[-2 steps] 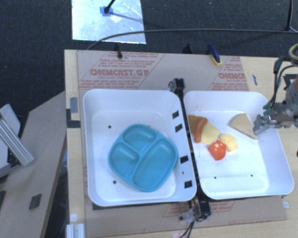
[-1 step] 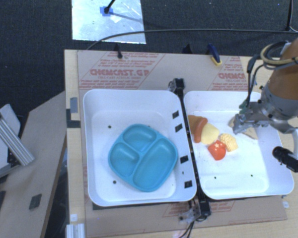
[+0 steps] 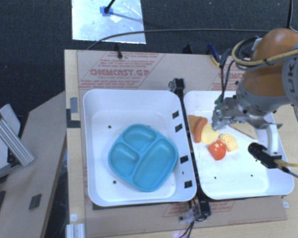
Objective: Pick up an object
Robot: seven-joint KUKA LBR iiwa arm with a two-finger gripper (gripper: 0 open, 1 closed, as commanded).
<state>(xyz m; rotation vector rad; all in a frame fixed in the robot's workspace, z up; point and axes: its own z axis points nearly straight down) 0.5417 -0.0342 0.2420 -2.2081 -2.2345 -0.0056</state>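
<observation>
Toy food pieces, i.e. an orange carrot-like piece (image 3: 199,127), a pale yellow lump (image 3: 209,135), a red tomato-like piece (image 3: 217,150) and a yellow corn-like piece (image 3: 229,142), lie clustered in the right white bin (image 3: 238,185), w/ our gripper (image 3: 222,119) low just above them, nothing visibly lifted, so we judge the pick not yet done.

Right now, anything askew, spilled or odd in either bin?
Nothing spilled or damaged. The blue divided plate sits rotated in the left bin, not square to its walls. The toy food is bunched by the gripper in the right bin.
</observation>
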